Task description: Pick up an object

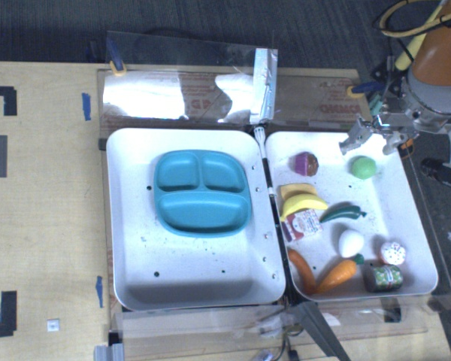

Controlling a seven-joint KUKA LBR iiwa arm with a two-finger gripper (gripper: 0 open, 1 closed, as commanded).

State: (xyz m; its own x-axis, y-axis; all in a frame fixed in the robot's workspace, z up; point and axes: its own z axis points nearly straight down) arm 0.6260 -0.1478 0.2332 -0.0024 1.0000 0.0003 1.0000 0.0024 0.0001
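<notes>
While the open tool point(376, 136) hovers over the right bin point(419, 224), a round green ball point(364, 167) lies just below it among toy foods; the left bin point(128, 224) holds a blue divided tray point(202, 192).

Grey arm point(434, 100), orange band point(438, 62), looping yellow cables point(406, 13).

A blue divided plate point(202, 192) lies in the left white bin point(128, 277), on the wooden bench point(37, 224).

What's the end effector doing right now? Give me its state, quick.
End effector: open, holding nothing, above the far edge of the right bin, near the green ball.
</notes>
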